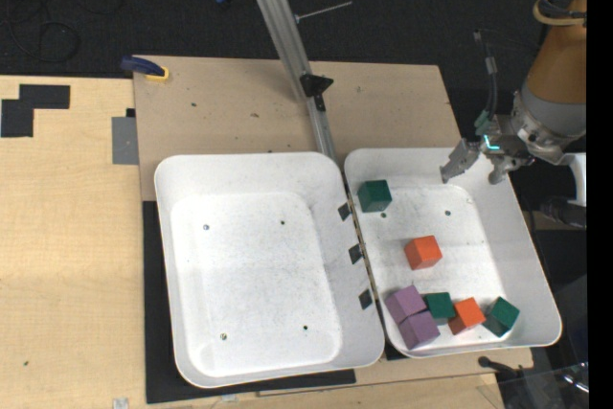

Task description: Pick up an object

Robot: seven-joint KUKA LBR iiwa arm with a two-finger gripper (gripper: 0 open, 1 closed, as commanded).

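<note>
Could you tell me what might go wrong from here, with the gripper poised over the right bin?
The gripper, fingers spread, hangs at the right bin's far rim and could clip it when descending. Five blocks huddle in the near corner, some touching, so the fingers may shove neighbours or grab two. The lone orange block seems the safer pick.

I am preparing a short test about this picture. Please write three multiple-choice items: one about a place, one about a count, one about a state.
1. Where are the blocks?
A. left bin
B. right bin
C. on the bench

2. How many orange blocks are there?
A. one
B. two
C. four

3. What is between the fingers of the gripper?
A. nothing
B. a green block
C. a purple block

Answers: 1 B, all blocks lie in the right bin. 2 B, one orange block alone, another orange block in the near cluster. 3 A, the fingers are spread above the bin's far rim.
</note>
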